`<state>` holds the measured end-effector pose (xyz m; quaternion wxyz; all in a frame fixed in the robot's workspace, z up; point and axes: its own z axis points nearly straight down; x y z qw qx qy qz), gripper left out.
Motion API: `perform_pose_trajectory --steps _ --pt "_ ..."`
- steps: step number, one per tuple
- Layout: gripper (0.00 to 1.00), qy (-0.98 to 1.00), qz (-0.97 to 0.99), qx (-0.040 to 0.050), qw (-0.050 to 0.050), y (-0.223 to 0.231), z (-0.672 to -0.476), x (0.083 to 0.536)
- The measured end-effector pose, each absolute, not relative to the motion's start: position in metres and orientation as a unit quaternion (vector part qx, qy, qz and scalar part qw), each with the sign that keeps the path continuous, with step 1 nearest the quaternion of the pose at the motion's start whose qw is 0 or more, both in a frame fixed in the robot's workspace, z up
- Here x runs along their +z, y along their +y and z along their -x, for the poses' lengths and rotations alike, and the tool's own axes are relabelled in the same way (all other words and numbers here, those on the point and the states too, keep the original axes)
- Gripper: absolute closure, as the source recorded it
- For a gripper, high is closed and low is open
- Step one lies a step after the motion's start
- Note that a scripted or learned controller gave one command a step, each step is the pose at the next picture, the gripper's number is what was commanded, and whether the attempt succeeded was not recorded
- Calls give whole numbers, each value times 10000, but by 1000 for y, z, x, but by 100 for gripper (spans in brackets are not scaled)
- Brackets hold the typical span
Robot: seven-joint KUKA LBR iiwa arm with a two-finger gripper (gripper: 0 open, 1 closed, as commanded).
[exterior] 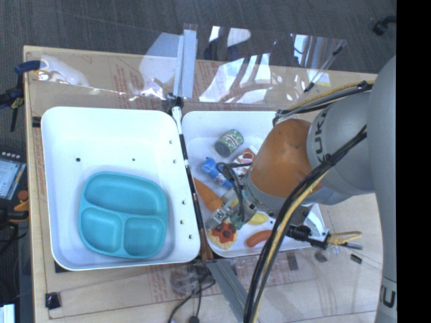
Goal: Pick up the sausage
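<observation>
The left bin holds a turquoise tray with three compartments, lying toward the bin's near side and slightly left of its middle. Just beside it, across the shared rim, the right bin carries a scatter of small things: a carrot lies slanted along the left wall, a blue toy sits above it, and a green-labelled can lies tilted further back. Near the bin's front edge rests a pizza slice with red and green toppings. The gripper is down in this bin between the carrot and the pizza slice; nothing can be made out between its tips, and whether it is wide or narrow cannot be told. The sausage lies on the bin floor at the front, just right of the pizza slice, partly crossed by a yellow-and-black cable. The arm, orange above the wrist, covers the bin's right half.
</observation>
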<state>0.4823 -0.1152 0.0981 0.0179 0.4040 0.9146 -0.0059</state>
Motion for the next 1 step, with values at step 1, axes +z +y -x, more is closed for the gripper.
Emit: perform_pose_trajectory --steps 1 --pt "0 8638 -5038 -34 47 -117 -584 93"
